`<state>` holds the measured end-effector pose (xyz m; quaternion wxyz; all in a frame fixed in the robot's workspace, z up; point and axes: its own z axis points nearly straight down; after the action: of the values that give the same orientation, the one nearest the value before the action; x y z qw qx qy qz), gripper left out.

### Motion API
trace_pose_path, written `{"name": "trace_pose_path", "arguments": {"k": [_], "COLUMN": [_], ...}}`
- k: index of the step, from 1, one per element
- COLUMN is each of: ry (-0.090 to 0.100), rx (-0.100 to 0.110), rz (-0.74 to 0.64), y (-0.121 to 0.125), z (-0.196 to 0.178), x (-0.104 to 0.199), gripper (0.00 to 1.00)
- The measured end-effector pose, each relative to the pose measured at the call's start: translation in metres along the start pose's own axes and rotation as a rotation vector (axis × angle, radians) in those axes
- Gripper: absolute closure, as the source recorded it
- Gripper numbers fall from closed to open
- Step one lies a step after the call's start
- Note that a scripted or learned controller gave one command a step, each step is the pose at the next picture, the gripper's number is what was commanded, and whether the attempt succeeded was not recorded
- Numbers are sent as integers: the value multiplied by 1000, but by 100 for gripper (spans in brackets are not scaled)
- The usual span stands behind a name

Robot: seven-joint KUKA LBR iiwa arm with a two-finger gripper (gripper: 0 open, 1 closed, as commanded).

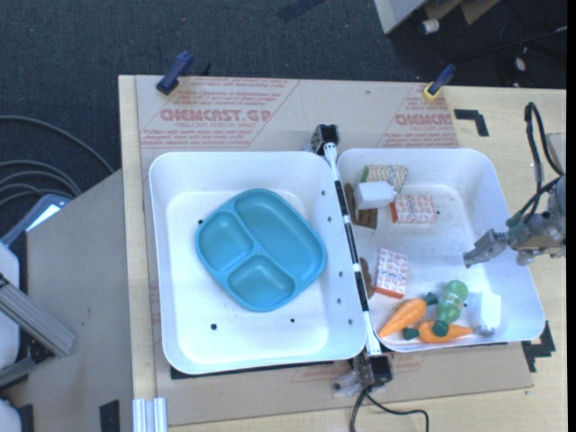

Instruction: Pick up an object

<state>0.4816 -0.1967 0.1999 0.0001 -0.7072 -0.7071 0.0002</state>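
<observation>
Carrots are sitting nearest, at the near edge of the right bin (486, 174): one carrot (402, 317) is lying on a slant, and a second carrot (445, 332) is lying just beside it. A green toy (453, 297) is touching or nearly touching them, and a white block (490, 309) is sitting just to the right. A red-and-white box (391, 272) is lying near the divider. Further back, another box (415, 209), a white box (374, 193) and a patterned box (385, 174) are clustering together.

The left bin (180, 331) is holding a blue plate (260, 248). Both bins are resting on the desk (225, 106).

The gripper (481, 250) is reaching in from the right. It is hovering over bare floor on the bin's right side, near the green toy and white block but apart from both. I cannot tell whether it is wide or narrow, since it is too small and blurred. Nothing is showing in its grasp.

Progress, as a judgement: the pick is not yet done. Every object is lying in the bin, so the approach, close and lift are all remaining.

Likely targets are the items closest to the gripper: the toy, the block or the carrots.
- First carrot: its long axis is running from near-left to far-right, and I cannot tell which end is the tip.
- Second carrot: it is lying roughly left to right along the near wall.
- Red-and-white box: its long axis is running roughly near to far.
</observation>
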Motion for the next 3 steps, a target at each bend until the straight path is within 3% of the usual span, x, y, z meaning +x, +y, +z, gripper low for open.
{"name": "trace_pose_path", "arguments": {"k": [1, 2, 3], "ry": [1, 1, 1], "rx": [0, -1, 2], "rz": [-2, -2, 0], "y": [54, 109, 66], "z": [115, 115, 116], "x": [45, 96, 103], "gripper": [0, 0, 0]}}
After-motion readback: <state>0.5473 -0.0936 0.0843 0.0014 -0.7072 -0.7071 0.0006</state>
